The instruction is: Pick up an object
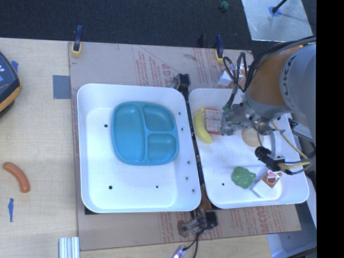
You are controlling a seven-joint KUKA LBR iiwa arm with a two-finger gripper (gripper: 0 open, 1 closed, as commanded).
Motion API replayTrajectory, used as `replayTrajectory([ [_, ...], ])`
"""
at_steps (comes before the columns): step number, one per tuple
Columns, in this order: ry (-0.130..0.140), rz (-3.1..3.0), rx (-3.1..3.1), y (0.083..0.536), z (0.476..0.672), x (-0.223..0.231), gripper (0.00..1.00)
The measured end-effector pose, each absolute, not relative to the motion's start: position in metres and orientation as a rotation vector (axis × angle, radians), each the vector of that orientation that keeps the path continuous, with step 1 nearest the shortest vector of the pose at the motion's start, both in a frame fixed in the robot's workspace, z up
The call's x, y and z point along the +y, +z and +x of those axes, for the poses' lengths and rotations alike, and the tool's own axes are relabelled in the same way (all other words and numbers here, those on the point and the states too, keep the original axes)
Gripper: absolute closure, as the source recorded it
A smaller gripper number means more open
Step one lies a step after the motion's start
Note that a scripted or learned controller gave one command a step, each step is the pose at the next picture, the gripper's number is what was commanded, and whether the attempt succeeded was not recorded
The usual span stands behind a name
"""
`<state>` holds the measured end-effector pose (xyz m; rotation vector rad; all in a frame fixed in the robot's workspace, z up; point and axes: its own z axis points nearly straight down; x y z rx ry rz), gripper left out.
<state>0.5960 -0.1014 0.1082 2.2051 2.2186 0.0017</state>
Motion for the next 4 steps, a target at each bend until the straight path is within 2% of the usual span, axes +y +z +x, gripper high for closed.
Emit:
replayTrajectory([
  [1,0.001,2.205,2.219,0.108,0.596,-0.101,0.00],
  [2,-0.002,2.218,2.228,0.092,0.652,-0.103,0.00],
  [4,-0.002,2.216,2.229,0.092,0.656,-0.094,0.00],
])
